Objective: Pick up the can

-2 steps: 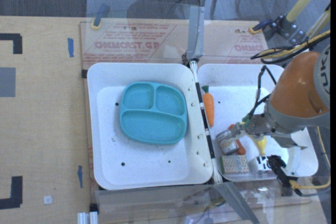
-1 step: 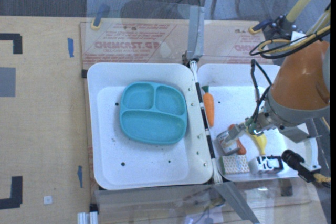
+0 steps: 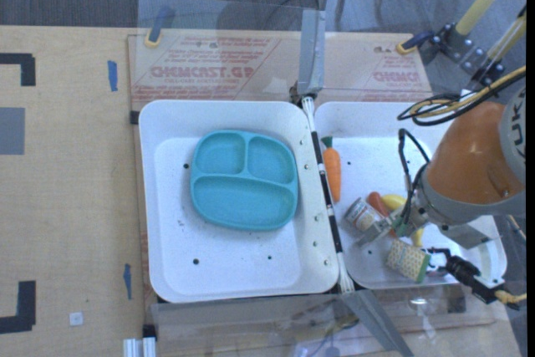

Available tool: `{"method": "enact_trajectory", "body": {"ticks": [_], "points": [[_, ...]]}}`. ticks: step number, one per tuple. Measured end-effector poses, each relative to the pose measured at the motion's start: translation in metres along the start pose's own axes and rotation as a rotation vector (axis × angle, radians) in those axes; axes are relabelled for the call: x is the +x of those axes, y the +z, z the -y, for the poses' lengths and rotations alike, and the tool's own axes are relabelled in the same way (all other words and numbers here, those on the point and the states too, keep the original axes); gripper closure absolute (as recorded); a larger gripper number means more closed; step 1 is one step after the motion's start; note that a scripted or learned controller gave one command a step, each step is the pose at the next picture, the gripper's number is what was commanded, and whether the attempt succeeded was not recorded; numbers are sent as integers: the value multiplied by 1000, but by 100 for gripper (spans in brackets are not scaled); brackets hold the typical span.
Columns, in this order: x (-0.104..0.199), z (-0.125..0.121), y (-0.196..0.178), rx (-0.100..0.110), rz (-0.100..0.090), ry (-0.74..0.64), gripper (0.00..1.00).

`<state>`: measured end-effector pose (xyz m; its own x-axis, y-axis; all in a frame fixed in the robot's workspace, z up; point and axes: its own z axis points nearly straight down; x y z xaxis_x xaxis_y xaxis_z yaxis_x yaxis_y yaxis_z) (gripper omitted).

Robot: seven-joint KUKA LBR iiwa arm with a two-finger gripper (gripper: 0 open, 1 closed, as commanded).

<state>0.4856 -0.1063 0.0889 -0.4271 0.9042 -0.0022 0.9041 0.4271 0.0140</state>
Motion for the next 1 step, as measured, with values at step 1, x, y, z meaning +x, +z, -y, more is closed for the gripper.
{"method": "enact_trajectory", "body": {"ticks": [1], "points": [[-74, 41, -50, 15, -3, 64, 0]]}}
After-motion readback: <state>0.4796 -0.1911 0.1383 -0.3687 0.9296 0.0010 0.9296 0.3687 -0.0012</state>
